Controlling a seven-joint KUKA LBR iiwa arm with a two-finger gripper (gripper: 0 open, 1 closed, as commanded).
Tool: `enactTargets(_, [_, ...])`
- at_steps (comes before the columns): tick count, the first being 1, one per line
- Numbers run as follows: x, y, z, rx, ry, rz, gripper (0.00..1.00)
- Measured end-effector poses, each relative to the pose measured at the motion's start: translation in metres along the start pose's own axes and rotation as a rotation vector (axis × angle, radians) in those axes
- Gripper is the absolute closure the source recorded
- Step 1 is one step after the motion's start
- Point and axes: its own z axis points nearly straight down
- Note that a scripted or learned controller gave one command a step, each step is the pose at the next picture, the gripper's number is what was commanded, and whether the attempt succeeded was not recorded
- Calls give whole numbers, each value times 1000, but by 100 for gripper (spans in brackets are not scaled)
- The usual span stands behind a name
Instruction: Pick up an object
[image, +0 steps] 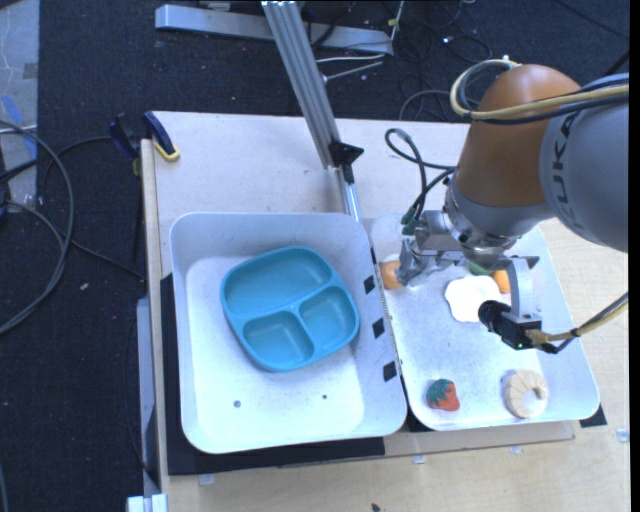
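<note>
Jaws state unclear, hanging over the right bin (560, 395); fried egg (470, 298) beside them, strawberry (444, 394) and shrimp (524, 392) nearer. Left bin (200, 400) holds a blue divided plate (289, 308).

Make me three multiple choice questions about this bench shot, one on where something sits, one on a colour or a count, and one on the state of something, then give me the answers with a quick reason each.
1. Where does the divided plate lie?
A. In the left bin
B. In the right bin
C. On the floor

2. How many compartments does the plate have?
A. Two
B. Three
C. Five

3. How does the strawberry lie relative to the arm's claw?
A. Pinned under it
B. Lifted above the bench
C. Free on the bin floor, apart from it

Answers:
1. A, the blue plate rests in the middle of the left bin.
2. B, one long section and two smaller ones show.
3. C, the strawberry sits near the right bin's front edge beside the shrimp-like toy, while the claw is at the bin's far end.
</note>
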Motion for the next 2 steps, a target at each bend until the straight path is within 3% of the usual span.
enactTargets(2, [80,-59,21,2,-1,1,100])
